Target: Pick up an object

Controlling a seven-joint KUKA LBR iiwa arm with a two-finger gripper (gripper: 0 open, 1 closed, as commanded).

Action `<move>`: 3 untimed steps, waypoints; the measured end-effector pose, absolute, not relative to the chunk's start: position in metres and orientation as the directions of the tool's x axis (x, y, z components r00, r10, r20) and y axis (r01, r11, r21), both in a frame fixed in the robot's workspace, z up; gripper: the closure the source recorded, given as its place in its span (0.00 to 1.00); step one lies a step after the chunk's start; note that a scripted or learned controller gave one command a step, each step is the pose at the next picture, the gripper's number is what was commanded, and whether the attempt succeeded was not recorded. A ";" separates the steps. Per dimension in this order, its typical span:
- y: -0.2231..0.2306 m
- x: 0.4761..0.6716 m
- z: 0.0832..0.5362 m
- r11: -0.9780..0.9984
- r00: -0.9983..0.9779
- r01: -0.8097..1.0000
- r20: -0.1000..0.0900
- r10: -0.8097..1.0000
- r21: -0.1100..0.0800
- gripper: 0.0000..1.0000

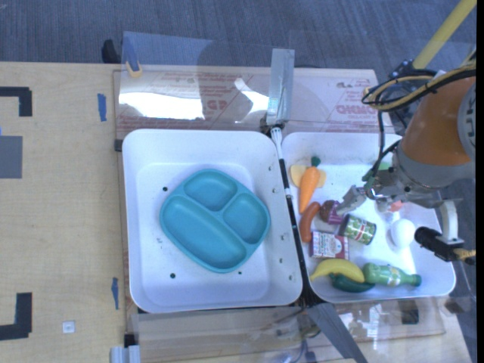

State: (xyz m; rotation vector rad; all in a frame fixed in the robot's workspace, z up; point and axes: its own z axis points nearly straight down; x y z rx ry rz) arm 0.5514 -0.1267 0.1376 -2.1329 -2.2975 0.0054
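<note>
1. Two white bins sit side by side; the left bin carries a teal divided plate.
2. Your arm leans over the right bin, with the gripper just above a small can among toy food.
3. You can't tell the finger state; the arm is cut off at the frame's edge.

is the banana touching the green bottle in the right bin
Touching, as far as the camera view shows: the banana lies against the green bottle near the bin's front edge, with no white floor between them.

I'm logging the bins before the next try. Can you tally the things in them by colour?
Blue: 1, plate
Orange: 2, carrot, sausage
Yellow: 1, banana
Green: 3, bottle, can, cucumber
Red: 1, carton
White: 1, egg
Total: 9
</note>
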 end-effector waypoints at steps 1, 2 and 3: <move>-0.125 0.569 0.087 0.054 -0.054 0.999 0.000 0.999 0.005 0.00; -0.125 0.668 0.086 -0.014 0.014 1.000 -0.001 1.000 0.003 0.00; -0.124 0.670 0.099 -0.011 0.011 1.000 -0.004 1.000 0.010 1.00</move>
